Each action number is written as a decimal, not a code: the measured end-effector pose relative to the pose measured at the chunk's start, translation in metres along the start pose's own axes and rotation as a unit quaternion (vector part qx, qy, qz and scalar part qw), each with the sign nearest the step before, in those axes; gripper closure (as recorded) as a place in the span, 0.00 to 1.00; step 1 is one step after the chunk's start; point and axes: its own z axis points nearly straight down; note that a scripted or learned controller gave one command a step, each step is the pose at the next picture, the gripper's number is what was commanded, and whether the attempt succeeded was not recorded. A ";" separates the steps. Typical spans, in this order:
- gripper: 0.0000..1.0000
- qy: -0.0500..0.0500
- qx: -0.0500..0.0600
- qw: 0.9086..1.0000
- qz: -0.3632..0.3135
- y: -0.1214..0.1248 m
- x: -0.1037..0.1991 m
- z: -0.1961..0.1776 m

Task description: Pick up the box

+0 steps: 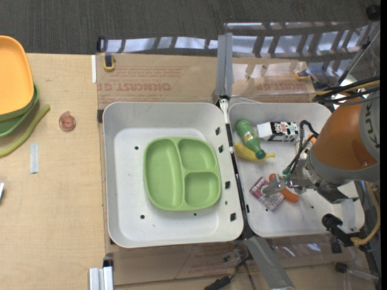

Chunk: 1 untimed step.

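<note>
The box (277, 130) is a small white carton with black print, lying on its side at the back of the right bin (314, 222). My gripper (283, 184) hangs low over the middle of that bin, in front of the box and apart from it. It sits right above a crinkled silver and red packet (266, 193) and a small orange piece (291, 196). The grey arm with its orange band (349, 145) covers the bin's right part.
A green bottle (250, 139) lies on a yellow banana (245, 153) just left of the box. The left bin (121, 180) holds a green divided plate (182, 174). Stacked orange and green plates (13, 89) rest on the bench at far left.
</note>
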 end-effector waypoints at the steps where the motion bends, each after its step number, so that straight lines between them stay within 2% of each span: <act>1: 0.00 -0.001 -0.003 0.993 -0.116 0.006 0.010 0.000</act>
